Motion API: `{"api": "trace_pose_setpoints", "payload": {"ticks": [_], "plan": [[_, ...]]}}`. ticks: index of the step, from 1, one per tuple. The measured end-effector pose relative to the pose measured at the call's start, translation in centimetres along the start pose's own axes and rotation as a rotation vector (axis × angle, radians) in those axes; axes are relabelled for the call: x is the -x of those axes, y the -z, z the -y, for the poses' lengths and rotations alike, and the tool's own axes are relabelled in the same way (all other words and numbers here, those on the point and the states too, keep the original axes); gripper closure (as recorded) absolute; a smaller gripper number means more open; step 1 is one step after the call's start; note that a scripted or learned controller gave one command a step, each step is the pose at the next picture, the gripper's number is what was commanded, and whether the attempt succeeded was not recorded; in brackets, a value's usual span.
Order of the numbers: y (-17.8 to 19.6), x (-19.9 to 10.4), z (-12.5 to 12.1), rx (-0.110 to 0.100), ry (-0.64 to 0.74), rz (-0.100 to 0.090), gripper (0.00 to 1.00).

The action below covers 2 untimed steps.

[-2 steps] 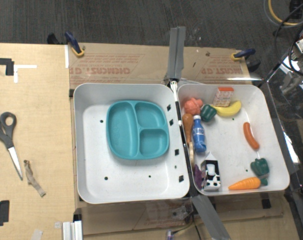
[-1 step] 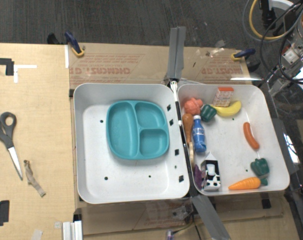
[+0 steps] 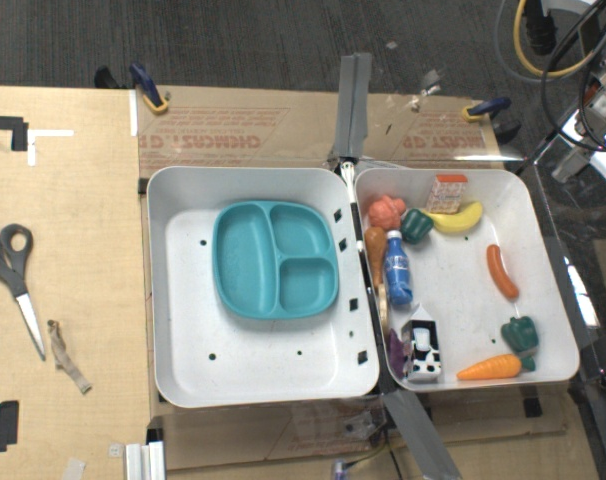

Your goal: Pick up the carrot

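Carrot [image 3: 494, 368]: orange toy, smooth plastic, tapered cone w/ small green top; lies flat, near-horizontal, in right bin [image 3: 543, 298] at its near-right corner, just beside the near wall.

Risk, as judged: little room on the wall side for a finger, so a grasp across the carrot could jam on the rim or skid off the slick taper. Green pepper-like piece [image 3: 520, 334] sits just behind it, touching or nearly so; could be nudged or pinched instead. Sausage [image 3: 501, 271], similar orange-red colour and elongated, is a likely mix-up target. Jaws: cannot tell whether apart or together, no arm over either bin.

Same bin, near-left: black-and-white carton-like toy [image 3: 422, 352], boxy, w/ purple item [image 3: 395, 351] against the left wall, identity unclear.

Mid: blue bottle [image 3: 398, 273], white cap, glossy, lying lengthwise by the left wall; orange item [image 3: 375, 245] beside it.

Far: pink lumpy toy [image 3: 387, 209]; dark green piece [image 3: 416, 225]; banana [image 3: 457, 218], yellow, curved, smooth; small printed box [image 3: 448, 192] at the far wall.

Left bin [image 3: 173, 268]: white, shallow, rounded corners; holds teal divided plate [image 3: 276, 259], three compartments, matte plastic.

Bench, left: scissors [image 3: 13, 273], grey handles, metal blades; tape scrap [image 3: 67, 355]. Cardboard underlay [image 3: 243, 133] beneath the bins.
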State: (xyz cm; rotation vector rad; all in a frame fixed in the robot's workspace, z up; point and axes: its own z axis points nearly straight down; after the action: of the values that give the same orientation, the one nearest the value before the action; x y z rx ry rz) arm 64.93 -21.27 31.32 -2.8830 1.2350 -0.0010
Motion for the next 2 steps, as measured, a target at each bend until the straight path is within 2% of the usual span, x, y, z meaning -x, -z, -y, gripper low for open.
{"api": "trace_pose_setpoints", "payload": {"ticks": [1, 2], "plan": [[-3.0, 2.8, -3.1, 0.002, 0.173, 0.001, 1.0], [-4.2, 1.5, -2.5, 0.001, 0.341, -0.001, 1.0]]}}
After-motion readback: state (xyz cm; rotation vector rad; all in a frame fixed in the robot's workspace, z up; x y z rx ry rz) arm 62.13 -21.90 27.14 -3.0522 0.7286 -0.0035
